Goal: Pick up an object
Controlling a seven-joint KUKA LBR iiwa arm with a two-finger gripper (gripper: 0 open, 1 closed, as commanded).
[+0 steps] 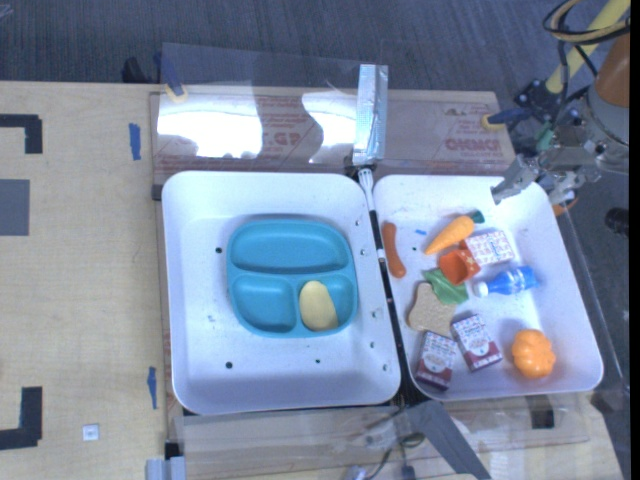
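Pincer (519, 183) hangs over right bin's (578, 298) far corner.

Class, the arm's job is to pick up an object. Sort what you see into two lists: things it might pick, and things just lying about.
Might be picked: carrot, blue bottle, orange fruit, toast slice, yellow item.

Lying about: blue divided tray, two white bins, taped clear panel, yellow cables.

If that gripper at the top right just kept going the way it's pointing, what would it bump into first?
Probably the carrot. The gripper points down-left into the right bin, and the carrot lies nearest on that line, though its height is hard to judge.
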